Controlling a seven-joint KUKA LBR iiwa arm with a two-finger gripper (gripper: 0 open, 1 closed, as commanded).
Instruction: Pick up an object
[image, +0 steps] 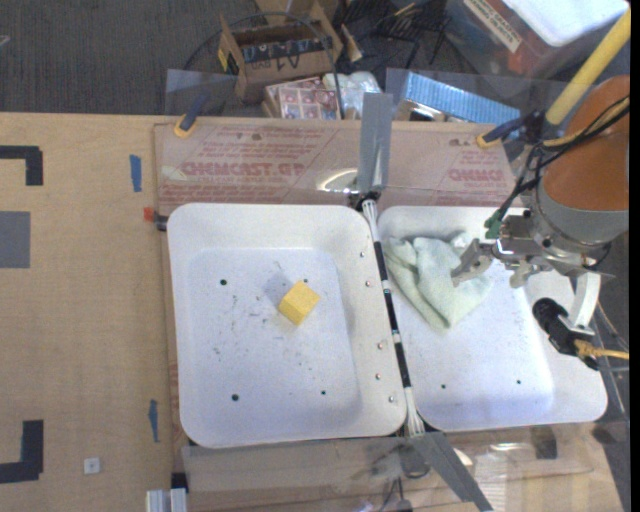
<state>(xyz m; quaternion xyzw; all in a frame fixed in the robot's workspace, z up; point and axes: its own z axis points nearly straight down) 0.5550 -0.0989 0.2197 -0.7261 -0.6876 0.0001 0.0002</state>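
my jaws (478, 262) hang over the right bin (520, 400), at the edge of the pale green cloth (432, 278). i cannot tell if they are released or clenched; the view is too small there. the cloth is soft, so it may slip out or only one fold may lift. the yellow block (298, 302) lies alone in the left bin (200, 400), well apart.

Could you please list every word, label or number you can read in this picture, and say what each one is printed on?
"CHEMCAST GP", faint red print, on the left protective sheet behind the bins.
Red print on the right sheet: too blurred to read.
Printed box beyond the bench: pictures and text too small to read.
White box, top right: dark lettering along its edge, not legible.
Nothing readable on the bins, cloth or yellow block.
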